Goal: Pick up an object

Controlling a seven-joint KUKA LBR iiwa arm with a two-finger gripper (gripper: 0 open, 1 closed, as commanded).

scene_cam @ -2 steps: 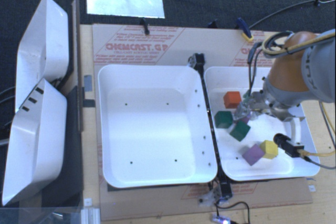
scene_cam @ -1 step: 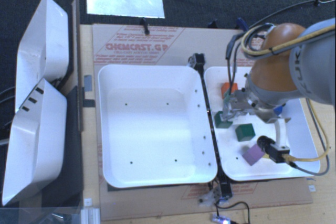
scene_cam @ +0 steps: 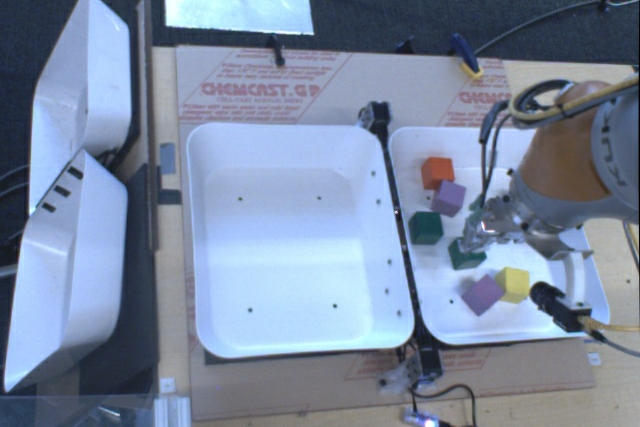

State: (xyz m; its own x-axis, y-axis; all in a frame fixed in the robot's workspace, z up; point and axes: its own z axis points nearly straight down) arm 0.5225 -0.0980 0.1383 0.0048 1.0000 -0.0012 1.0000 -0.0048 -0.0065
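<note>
- There are two white bins side by side on the bench: the left bin (scene_cam: 290,155) and the right bin (scene_cam: 440,330).
- The right bin holds six blocks.
- One orange block (scene_cam: 436,171) sits at the far end.
- There are two purple blocks. One purple block (scene_cam: 448,198) is touching the orange one on its near side. The other purple block (scene_cam: 482,294) is near the front of the bin.
- There are two dark green blocks. One green block (scene_cam: 425,227) lies near the wall between the bins. The second green block (scene_cam: 466,256) sits right under the gripper.
- One yellow block (scene_cam: 514,283) is just beside the near purple block, on its right.
- The arm (scene_cam: 570,160) comes in from the right, grey with an orange band.
- The gripper (scene_cam: 478,233) is down in the right bin at the second green block. I cannot tell if it is spread or pinching the block.
- The brown board (scene_cam: 330,80) under the bins has red writing. It reads "CHEMCAST" in big letters. The small words are too blurry to read.
</note>
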